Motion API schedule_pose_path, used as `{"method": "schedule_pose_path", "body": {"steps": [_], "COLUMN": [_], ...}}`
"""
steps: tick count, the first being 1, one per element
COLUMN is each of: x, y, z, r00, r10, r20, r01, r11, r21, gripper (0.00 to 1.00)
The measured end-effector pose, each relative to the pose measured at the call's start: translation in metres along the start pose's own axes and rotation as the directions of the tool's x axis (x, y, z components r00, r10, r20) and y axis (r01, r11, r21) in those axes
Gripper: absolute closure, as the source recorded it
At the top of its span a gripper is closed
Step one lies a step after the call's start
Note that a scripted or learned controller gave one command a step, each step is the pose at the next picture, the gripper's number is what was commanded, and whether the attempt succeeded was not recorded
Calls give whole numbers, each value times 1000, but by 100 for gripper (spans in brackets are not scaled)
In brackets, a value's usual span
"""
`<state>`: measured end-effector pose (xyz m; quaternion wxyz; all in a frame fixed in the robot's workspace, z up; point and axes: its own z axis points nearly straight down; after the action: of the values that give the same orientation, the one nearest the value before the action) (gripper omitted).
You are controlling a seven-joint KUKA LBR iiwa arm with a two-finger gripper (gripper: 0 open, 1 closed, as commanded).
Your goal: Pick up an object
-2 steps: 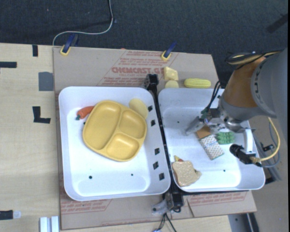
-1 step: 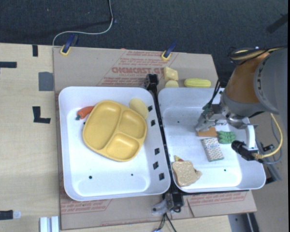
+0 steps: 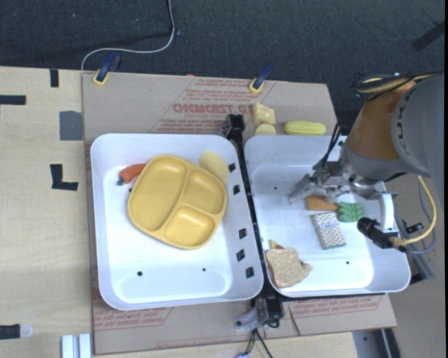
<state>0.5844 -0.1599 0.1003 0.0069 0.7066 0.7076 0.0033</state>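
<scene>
Gripper [image 3: 316, 187] is low in the right bin [image 3: 284, 155], fingers spread apart with nothing between them, tips pointing left. Just beside it, toward the arm, lie an orange toy piece [image 3: 318, 203], maybe a carrot, and a green toy piece [image 3: 350, 213]. Below those is a grey patterned rectangular block [image 3: 328, 231]. A toast slice toy [image 3: 287, 267] sits at the bin's near left corner. The left bin [image 3: 108, 274] holds a yellow divided plate [image 3: 178, 201], tilted. A pale yellow round piece [image 3: 214, 165] touches the plate's upper right edge, and an orange-red piece [image 3: 131, 172] pokes out at its upper left. Behind the bins on the cardboard sheet [image 3: 201, 99]: a yellow corn cob toy [image 3: 305, 128] and pale yellow chunks [image 3: 263, 115]. Red print on the cardboard reads "CHEMCAST", partly hidden; the rest is too blurred.
</scene>
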Motion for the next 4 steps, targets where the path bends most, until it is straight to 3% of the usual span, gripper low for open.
{"method": "schedule_pose_path", "body": {"steps": [1,2,3,4], "x": [-32,-44,-43,32], "y": [-38,-93,-92,-66], "z": [10,13,3,14], "r00": [1000,1000,1000,1000], "r10": [-2,1,1,-2], "r20": [-1,-3,-4,-2], "r01": [2,-1,-1,2], "r11": [1000,1000,1000,1000], "r21": [-3,9,11,11], "gripper": [0,0,100,100]}}
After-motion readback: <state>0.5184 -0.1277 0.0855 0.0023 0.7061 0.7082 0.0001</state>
